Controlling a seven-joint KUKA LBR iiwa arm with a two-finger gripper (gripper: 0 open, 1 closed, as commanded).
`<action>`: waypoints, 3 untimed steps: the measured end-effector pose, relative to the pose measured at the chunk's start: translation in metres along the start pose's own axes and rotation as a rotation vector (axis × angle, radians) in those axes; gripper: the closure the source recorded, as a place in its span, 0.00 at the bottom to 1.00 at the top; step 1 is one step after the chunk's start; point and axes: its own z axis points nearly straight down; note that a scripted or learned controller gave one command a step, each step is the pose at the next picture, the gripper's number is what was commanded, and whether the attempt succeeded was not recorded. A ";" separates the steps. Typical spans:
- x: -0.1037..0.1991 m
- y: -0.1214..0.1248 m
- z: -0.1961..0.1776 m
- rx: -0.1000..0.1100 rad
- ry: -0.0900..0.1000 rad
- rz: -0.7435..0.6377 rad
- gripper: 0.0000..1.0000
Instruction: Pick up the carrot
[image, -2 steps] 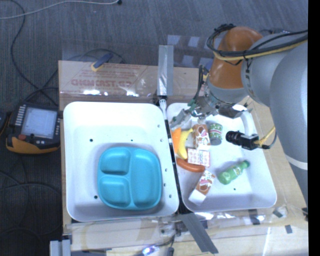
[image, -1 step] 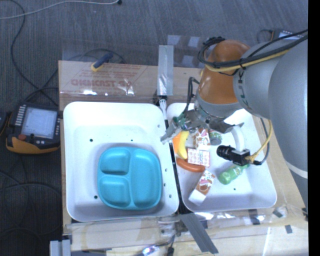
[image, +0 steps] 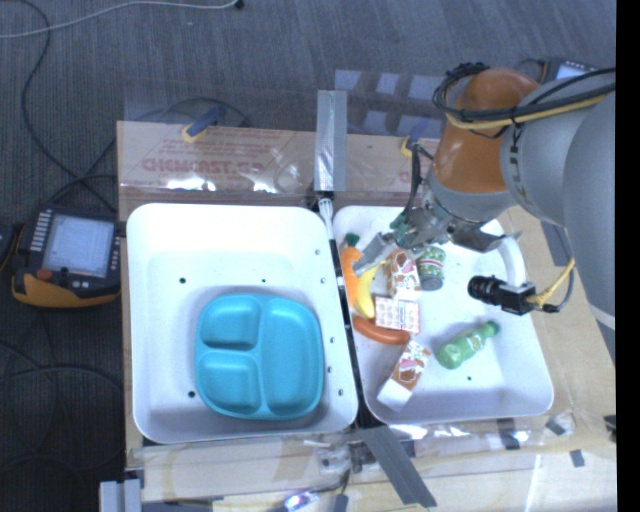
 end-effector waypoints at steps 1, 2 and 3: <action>0.058 -0.021 0.000 0.000 0.002 0.003 0.00; 0.006 0.018 0.000 -0.001 0.002 -0.037 0.00; 0.070 -0.008 0.000 0.000 0.002 -0.038 0.00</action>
